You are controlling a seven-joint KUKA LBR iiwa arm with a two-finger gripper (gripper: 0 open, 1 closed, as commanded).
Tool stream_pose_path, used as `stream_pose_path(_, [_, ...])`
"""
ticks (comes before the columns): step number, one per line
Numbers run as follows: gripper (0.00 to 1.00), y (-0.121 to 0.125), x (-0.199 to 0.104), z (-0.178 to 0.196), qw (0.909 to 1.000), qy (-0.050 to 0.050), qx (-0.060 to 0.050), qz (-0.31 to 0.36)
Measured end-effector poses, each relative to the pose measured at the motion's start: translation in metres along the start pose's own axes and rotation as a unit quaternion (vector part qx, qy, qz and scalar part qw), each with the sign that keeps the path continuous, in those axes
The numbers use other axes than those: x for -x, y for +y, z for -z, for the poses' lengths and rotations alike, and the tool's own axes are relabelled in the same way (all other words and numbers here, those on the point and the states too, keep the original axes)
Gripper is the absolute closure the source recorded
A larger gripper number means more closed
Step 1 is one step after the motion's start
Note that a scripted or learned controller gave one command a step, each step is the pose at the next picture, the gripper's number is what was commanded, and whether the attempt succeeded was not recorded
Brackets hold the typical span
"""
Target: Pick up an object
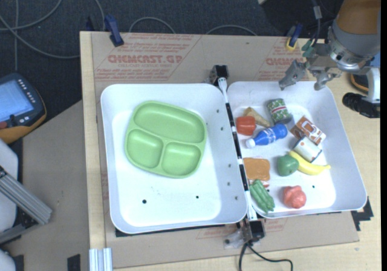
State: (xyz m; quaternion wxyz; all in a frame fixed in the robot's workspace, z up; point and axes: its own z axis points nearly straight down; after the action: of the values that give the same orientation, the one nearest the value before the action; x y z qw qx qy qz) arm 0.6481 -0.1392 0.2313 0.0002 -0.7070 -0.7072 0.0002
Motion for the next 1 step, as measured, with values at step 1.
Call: stream_pose_path(1, [0.00, 0.0171, 0.0239, -0.1308, 1.0000, 0.000, -0.002, 0.000])
